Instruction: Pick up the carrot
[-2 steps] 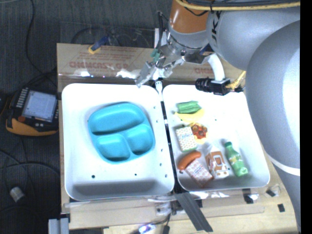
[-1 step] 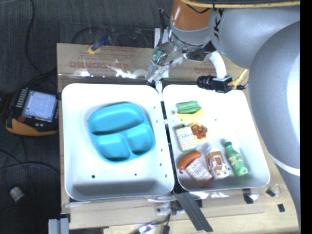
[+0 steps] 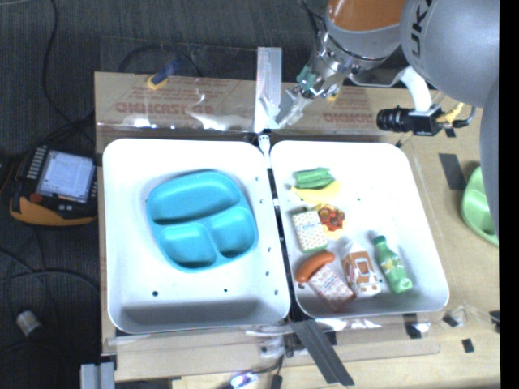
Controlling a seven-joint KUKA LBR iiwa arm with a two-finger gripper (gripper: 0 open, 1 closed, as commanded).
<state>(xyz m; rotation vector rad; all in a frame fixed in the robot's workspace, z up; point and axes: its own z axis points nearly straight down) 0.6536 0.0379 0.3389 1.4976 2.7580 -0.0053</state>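
The carrot [image 3: 314, 265], a short orange piece, lies on its side in the right bin [image 3: 418, 217], near the front left among other items. My gripper [image 3: 285, 112] hangs well above and behind it, over the back rim where the two bins meet. Nothing shows in it. The arm's orange band sits at the top of the view.
Around the carrot lie a patterned packet [image 3: 328, 286], a small carton [image 3: 362, 272], a green bottle [image 3: 392, 263], a checked box [image 3: 308, 229], a red item [image 3: 330, 215], a yellow piece [image 3: 318, 191] and a green piece [image 3: 313, 177]. A blue divided tray [image 3: 203, 217] sits in the left bin [image 3: 122, 282].
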